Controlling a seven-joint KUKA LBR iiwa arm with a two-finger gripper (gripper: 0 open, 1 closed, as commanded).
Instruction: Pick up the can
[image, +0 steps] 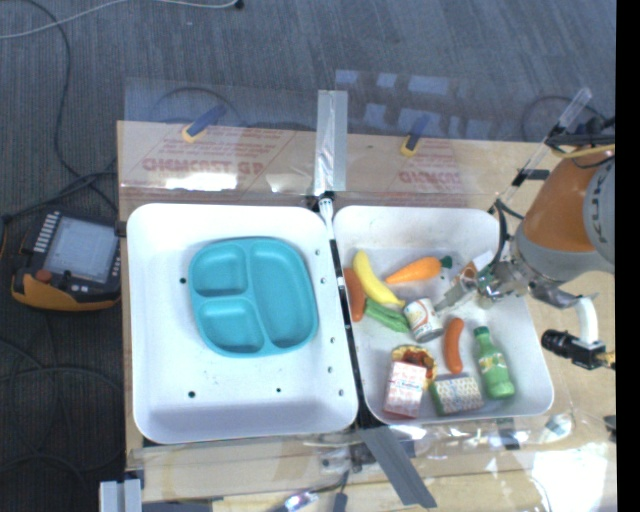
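The approach step is judged to be in hand. The can (422, 319) lies tilted mid-way in the right bin (520, 395), untouched. The gripper (462, 291) is poised just beside it; its opening cannot be told. A closing descent is called for next.

Dark grey carpet (90, 90) covers the floor around a bench (250, 155) topped with brown cardboard under clear plastic sheeting. Left of the bench, a handheld control pad (62, 260) with an orange casing and a screen lies on the carpet, and black cables (50, 45) trail across the floor beyond it.
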